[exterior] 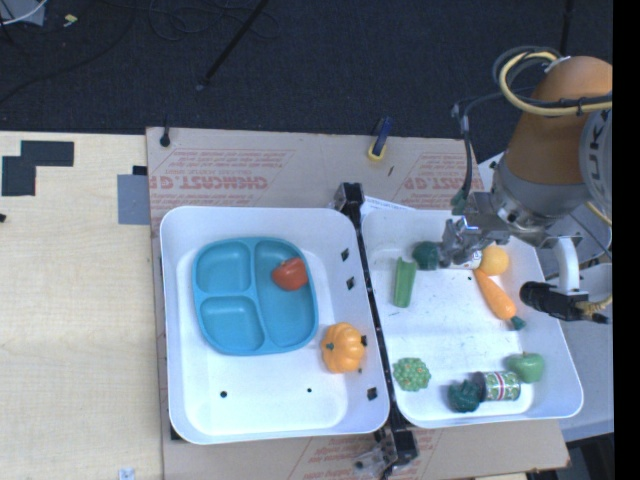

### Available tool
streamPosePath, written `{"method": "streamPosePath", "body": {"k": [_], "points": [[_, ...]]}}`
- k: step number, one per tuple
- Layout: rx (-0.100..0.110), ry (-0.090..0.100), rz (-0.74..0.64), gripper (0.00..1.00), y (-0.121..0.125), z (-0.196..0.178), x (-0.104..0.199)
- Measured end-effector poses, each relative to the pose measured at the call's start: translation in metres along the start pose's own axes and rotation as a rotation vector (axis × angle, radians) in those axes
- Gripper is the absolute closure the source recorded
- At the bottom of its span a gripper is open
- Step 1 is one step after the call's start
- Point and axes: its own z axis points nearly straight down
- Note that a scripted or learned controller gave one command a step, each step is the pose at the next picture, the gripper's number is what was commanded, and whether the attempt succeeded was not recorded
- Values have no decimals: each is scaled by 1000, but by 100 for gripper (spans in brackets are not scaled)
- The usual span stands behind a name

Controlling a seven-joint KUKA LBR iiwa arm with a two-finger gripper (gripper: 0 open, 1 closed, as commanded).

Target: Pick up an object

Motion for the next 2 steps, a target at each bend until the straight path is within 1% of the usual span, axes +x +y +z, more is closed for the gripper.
{"method": "streamPosePath", "body": {"k": [1,2], "points": [[1,1,-1,100,1,13,51],[-1,-1,0,100,6,6,95]]}}
